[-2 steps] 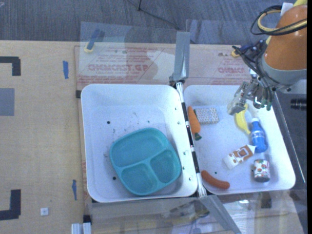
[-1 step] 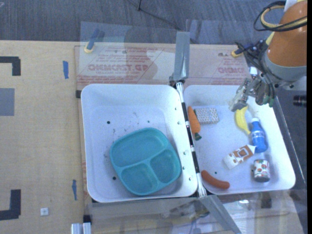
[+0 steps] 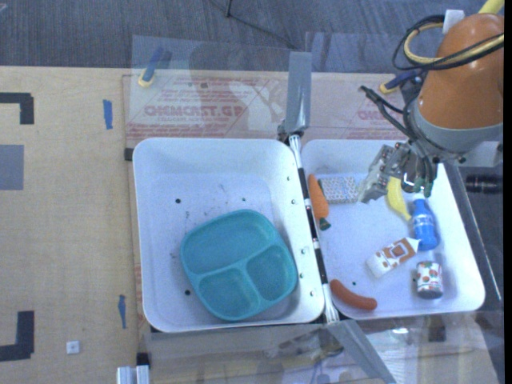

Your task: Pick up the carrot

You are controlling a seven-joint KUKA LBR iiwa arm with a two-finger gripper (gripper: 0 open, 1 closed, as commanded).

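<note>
A robotics lab: a plywood bench [image 3: 64,238] marked with black and blue tape [image 3: 107,114], two white bins [image 3: 152,166] fixed side by side, clear plastic sheeting [image 3: 216,78] around them, grey carpet [image 3: 120,6] behind, and cables [image 3: 424,42] looping off the arm [image 3: 468,70]

Orange domed arm [image 3: 468,70], yellow and black cables, grey end effector [image 3: 398,178]

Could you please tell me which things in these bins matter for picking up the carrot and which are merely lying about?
For the job:
carrot, by the right bin's left wall
gripper, above the right bin

Lying about:
teal tray
sausage
banana
blue bottle
white tube
small can
grey sponge
</note>
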